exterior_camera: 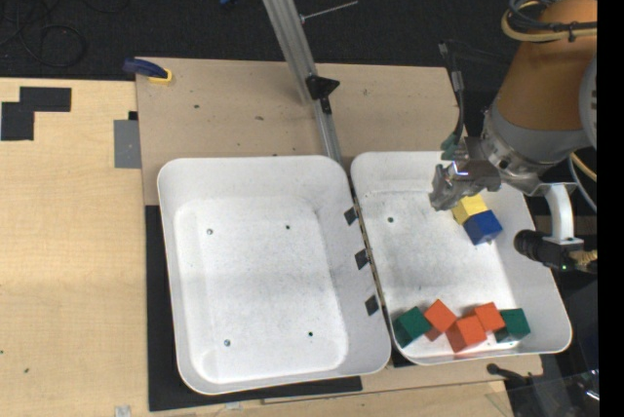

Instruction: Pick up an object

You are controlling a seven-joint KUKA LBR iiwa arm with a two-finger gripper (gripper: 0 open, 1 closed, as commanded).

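Left bin bare. In the right bin, gripper low beside the yellow block and blue block; jaw state impossible to tell. Probably approaching for a grasp; next, centring over one block. Green and orange blocks heaped near the front edge.

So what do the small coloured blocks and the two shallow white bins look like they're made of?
The small coloured blocks, such as the blue cube and the orange block, look like painted wood or matte plastic: flat solid colour, crisp edges, no shine. Which one is unclear. The right white bin and the left white bin look like moulded plastic: rounded corners, smooth, lightly speckled floors.
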